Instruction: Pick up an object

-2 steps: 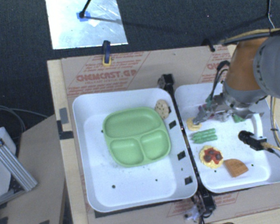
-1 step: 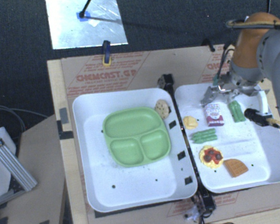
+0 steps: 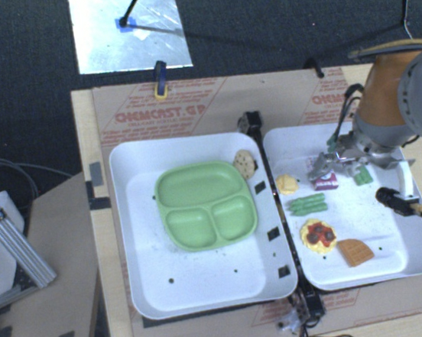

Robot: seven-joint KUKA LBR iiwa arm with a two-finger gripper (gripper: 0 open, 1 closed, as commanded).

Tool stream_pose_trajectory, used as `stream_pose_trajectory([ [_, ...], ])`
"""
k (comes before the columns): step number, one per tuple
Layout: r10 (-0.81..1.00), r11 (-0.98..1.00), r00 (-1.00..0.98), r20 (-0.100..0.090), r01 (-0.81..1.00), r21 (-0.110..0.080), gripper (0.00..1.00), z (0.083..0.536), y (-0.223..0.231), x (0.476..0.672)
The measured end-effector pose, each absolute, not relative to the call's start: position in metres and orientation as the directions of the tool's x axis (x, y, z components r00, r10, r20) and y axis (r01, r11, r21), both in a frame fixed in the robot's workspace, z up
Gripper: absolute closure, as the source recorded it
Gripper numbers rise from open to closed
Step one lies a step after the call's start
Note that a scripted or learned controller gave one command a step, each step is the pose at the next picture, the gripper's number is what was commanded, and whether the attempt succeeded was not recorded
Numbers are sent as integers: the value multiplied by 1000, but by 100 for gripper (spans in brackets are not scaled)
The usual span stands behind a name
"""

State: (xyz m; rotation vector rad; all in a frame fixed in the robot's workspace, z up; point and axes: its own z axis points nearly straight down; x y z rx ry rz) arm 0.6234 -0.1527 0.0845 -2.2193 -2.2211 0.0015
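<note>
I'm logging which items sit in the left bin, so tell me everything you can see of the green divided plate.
The green divided plate is pale green, looks like smooth plastic, and has rounded corners. It has three compartments: one wide one along the far side and two smaller ones on the near side. It lies flat, slightly rotated, on the floor of the left bin. Its compartments hold nothing. A cookie lies just by its far right corner; whether they touch is unclear.

Pincer (image 3: 321,165) hovers low in the right bin (image 3: 415,252) (just above a purple packet (image 3: 325,182)).
</note>
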Motion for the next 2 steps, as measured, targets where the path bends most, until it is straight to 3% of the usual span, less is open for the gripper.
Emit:
stream_pose_trajectory([
  [1,1000,2,-2,0,1000,5,100,96,-153,626],
  [2,1000,10,-10,2,1000,9,100,190,-91,608],
])
